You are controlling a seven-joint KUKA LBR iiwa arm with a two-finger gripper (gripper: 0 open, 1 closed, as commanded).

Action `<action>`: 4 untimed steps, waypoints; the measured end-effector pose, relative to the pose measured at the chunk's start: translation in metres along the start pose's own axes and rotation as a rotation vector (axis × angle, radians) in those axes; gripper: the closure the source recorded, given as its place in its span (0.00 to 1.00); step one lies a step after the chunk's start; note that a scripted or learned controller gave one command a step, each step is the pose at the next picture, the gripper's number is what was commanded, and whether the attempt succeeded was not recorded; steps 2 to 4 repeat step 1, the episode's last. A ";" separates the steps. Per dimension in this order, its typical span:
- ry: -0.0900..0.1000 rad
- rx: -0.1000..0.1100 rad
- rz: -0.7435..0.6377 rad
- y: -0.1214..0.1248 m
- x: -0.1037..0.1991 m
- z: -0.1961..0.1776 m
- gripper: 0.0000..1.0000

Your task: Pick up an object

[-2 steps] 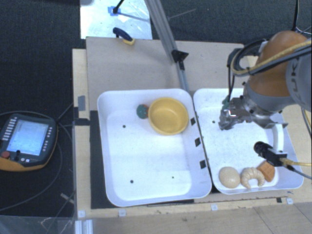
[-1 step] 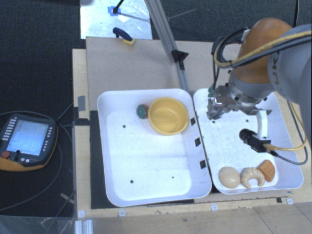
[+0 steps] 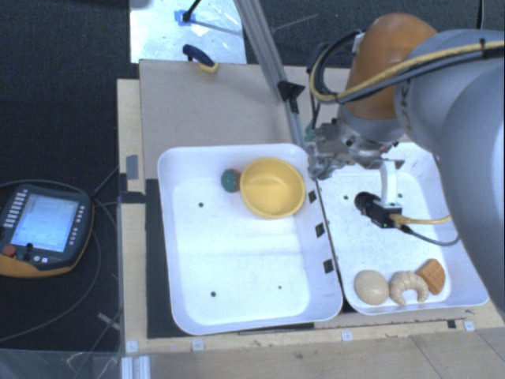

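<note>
Round glossy yellow bowl (image 3: 272,188) (small green ball (image 3: 230,180) touching) in left white bin (image 3: 237,290)

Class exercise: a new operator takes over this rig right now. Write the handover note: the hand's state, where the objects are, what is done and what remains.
Hand: low at the far end of the wall between the two bins; I can't see anything held.
Left bin: yellow bowl at the far side, small green ball touching its left.
Right bin: round bun, croissant and orange piece in a row at the near edge.
Done: no pick visible.
Left: grasp and lift one object.
</note>
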State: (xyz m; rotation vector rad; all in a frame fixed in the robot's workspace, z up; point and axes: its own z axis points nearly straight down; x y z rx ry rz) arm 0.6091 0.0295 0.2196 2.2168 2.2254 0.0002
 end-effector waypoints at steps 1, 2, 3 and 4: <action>0.001 -0.002 0.000 0.028 0.044 -0.015 1.00; 0.001 -0.002 0.000 0.028 0.044 -0.015 1.00; 0.001 -0.002 0.000 0.028 0.044 -0.015 1.00; 0.001 -0.002 0.000 0.028 0.044 -0.015 1.00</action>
